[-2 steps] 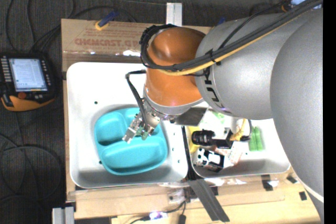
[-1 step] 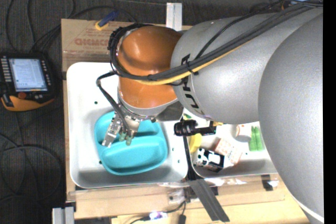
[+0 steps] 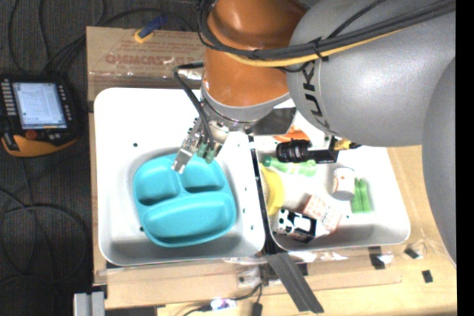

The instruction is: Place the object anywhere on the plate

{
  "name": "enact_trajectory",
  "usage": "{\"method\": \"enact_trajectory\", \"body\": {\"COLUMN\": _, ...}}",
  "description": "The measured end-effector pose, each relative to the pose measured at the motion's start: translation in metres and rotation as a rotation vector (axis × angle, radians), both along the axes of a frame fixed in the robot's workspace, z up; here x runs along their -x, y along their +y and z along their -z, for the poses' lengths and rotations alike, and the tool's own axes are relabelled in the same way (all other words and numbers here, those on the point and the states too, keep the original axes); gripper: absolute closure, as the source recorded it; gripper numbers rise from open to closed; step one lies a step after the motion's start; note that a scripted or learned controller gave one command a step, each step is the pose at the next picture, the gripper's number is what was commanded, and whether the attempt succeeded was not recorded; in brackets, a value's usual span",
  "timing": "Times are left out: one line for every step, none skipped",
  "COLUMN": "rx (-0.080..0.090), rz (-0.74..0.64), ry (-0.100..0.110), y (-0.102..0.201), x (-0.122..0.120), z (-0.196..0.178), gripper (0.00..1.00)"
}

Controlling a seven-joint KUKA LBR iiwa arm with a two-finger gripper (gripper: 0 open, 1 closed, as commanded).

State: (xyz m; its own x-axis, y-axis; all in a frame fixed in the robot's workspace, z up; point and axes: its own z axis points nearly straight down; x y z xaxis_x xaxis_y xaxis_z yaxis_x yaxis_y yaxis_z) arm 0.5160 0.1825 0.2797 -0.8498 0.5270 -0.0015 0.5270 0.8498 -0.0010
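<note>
A teal plate (image 3: 185, 203) with three compartments lies in the left bin (image 3: 112, 159), toward its front right. My gripper (image 3: 195, 157) hangs low over the plate's far edge, its fingers spread open, and I see nothing between them. One fingertip (image 3: 181, 162) reaches over the plate's rear left compartment. The plate's compartments show bare teal. The arm's orange band and grey body cover the back of both bins.
The right bin (image 3: 396, 222) holds several loose things: a yellow piece (image 3: 272, 190), a green piece (image 3: 298, 169), a white cup (image 3: 342, 182), a green block (image 3: 361, 195), a pale box (image 3: 323, 210), a black-and-white item (image 3: 295, 224) and an orange item (image 3: 295, 135). A pendant (image 3: 35, 109) lies left of the bench.
</note>
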Motion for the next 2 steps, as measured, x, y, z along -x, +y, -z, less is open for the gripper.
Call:
{"method": "enact_trajectory", "body": {"rx": 0.000, "rz": -0.165, "ry": 0.003, "y": -0.0094, "x": 0.0329, "z": 0.0669, "gripper": 1.00}}
{"method": "enact_trajectory", "body": {"rx": 0.000, "rz": -0.165, "ry": 0.003, "y": -0.0092, "x": 0.0329, "z": 0.0669, "gripper": 0.00}}
